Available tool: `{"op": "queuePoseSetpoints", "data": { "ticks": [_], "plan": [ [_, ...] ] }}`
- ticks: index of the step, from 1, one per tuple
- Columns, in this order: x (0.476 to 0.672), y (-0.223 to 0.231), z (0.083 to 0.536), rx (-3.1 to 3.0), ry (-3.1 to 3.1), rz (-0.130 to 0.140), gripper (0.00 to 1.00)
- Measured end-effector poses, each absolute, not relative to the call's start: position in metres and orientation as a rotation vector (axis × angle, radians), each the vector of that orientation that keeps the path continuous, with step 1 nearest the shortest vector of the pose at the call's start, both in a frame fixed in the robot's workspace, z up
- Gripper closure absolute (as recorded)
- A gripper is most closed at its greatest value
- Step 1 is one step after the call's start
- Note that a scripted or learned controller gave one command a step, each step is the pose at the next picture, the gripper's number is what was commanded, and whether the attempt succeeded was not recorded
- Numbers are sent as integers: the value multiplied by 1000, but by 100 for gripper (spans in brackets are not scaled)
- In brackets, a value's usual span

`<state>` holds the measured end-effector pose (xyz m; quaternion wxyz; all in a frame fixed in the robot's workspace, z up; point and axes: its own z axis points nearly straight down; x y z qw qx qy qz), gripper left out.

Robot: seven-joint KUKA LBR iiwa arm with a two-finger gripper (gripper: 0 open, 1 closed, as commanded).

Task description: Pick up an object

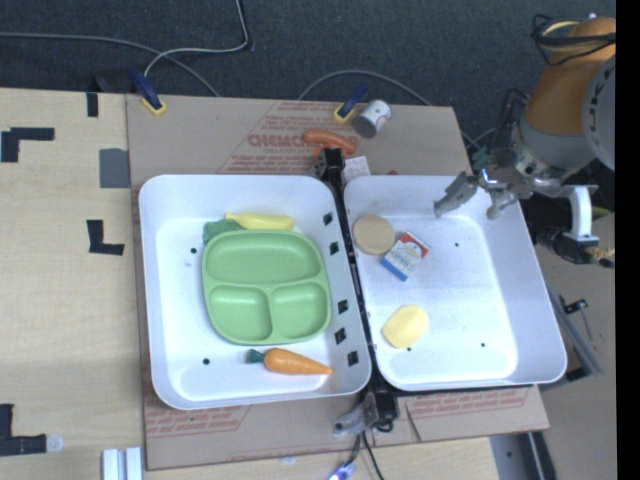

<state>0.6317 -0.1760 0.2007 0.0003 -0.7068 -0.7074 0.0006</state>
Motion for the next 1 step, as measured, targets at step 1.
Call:
{"op": "queuePoseSetpoints", "data": {
  "ticks": [1],
  "plan": [
    [630, -127, 107, -2216, -2220, 3, 0]
  ]
}}
